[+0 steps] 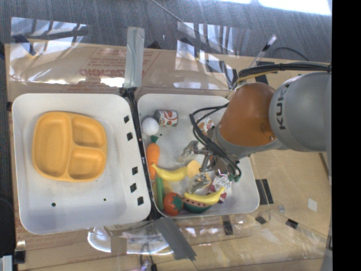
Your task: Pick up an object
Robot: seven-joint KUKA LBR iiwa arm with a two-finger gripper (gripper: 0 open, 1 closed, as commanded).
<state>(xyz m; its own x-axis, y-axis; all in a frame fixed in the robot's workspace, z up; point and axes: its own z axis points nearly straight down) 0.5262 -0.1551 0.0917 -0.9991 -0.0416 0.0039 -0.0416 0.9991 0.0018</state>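
Metal pincer [198, 161] hangs low in the right bin [243, 192], its spread hard to tell amid clutter. Just beside it lie a yellow banana [169, 173], an orange carrot [153, 158] and a white ball [150, 126]. The left bin [67, 208] carries a yellow tray [69, 146].

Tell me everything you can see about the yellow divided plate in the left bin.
The yellow divided plate looks like matte plastic, rounded-square, with three compartments: one long one on its left side and two smaller ones on its right. It lies flat, right side up, in the upper half of the left bin, touching only the bin floor. Nothing lies in it.
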